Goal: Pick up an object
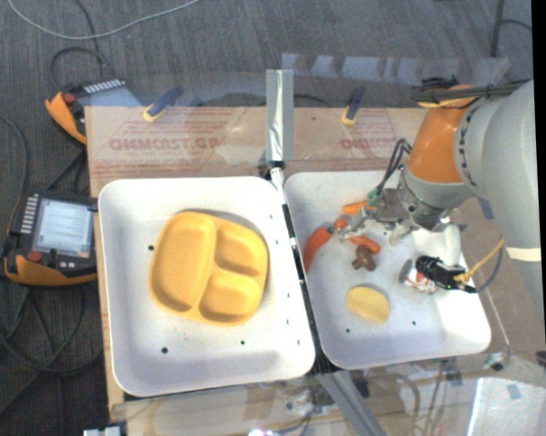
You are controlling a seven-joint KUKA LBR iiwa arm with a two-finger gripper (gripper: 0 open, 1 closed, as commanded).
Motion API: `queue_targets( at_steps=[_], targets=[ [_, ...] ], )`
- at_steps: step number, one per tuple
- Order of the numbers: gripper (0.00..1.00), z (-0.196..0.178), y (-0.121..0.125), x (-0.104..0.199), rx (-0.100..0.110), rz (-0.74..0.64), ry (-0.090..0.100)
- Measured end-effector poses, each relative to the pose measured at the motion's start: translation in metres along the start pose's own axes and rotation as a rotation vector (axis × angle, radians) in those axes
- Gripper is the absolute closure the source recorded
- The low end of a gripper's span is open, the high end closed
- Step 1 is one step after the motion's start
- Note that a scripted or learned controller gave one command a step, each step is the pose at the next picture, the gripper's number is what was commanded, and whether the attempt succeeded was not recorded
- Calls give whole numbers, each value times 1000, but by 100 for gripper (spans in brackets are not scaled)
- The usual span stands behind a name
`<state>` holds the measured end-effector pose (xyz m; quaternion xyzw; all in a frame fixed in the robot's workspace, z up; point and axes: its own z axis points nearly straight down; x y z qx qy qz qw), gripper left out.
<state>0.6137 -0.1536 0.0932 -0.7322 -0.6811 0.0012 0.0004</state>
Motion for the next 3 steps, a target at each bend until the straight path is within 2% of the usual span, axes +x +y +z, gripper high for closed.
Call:
queue_targets(
  at_steps=[1, 2, 3],
  targets=[
    [0, 3, -28, 9, -16, -8, -6],
    [100, -6, -28, 9, -16, -7, -3],
    [0, -6, -28, 9, -16, -8, -3]
  ],
)
